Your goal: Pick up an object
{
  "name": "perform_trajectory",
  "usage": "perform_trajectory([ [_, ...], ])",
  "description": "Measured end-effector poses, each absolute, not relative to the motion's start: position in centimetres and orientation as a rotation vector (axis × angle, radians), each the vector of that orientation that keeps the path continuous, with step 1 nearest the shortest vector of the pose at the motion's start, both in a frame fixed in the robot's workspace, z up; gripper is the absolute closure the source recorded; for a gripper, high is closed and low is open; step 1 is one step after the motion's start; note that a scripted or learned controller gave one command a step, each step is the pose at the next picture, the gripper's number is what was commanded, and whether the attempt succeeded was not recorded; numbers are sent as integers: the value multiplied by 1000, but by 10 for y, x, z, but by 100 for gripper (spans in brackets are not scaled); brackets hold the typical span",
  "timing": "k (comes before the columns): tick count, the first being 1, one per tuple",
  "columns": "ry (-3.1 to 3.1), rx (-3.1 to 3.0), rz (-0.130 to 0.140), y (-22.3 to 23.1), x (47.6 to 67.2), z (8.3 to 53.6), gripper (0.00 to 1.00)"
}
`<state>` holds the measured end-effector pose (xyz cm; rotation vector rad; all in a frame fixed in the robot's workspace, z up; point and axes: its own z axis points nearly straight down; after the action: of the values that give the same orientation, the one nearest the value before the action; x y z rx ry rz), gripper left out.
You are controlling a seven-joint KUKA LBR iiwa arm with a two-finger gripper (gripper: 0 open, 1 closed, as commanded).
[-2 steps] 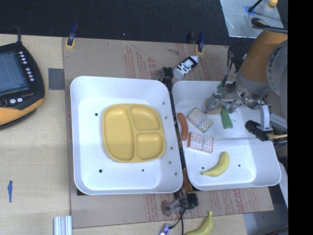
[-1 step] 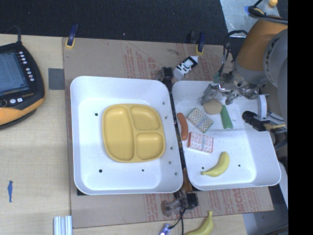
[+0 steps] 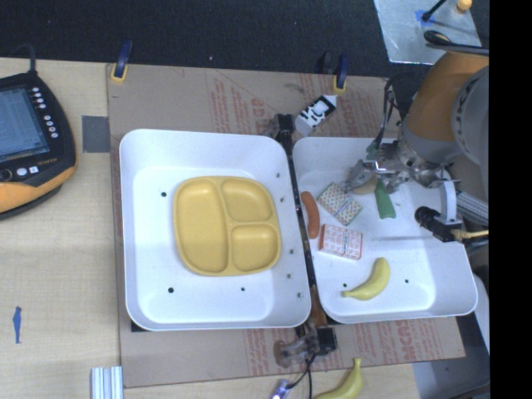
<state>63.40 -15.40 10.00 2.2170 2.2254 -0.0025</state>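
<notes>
Lowest in the camera view, a second banana [image 3: 347,381] lies on the cardboard sheet [image 3: 399,339] below the right bin [image 3: 449,293], outside it, beside a small black fitting with wires [image 3: 303,349]. Taking the right bin as the landmark: inside it, close to its lower rim, a yellow banana [image 3: 370,281] lies curved. Above the banana, toward the bin's left side, sits a red-and-white patterned packet [image 3: 342,242], and just above that a second, diamond-patterned packet [image 3: 340,203] lies tilted. An orange sausage-shaped piece [image 3: 310,214] lies along the bin's left wall. A green piece [image 3: 384,201] lies in the bin's upper middle.

Over that upper part of the bin hangs the hand [image 3: 376,171], at the end of the grey arm with its orange band [image 3: 436,98]; its metal tips sit just above the green piece and beside the diamond packet. Nothing can be seen gripped between them, and whether they stand apart or together cannot be told from this angle.

Left of the right bin, touching it rim to rim, the left bin [image 3: 150,298] carries a yellow divided plate [image 3: 224,224]. Farther left on the tabletop [image 3: 58,306] rests the orange-edged control pendant [image 3: 29,144]. Above the bins' shared edge lies a small black-and-white object [image 3: 314,112].
</notes>
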Motion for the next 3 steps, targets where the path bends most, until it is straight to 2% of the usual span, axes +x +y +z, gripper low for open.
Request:
perform_trajectory([
  [1, 2226, 2219, -1, -139, 657, 144, 0],
  [2, 2228, 2219, -7, -162, 631, 91, 0],
  [3, 2228, 2217, -2, -173, 657, 92, 0],
])
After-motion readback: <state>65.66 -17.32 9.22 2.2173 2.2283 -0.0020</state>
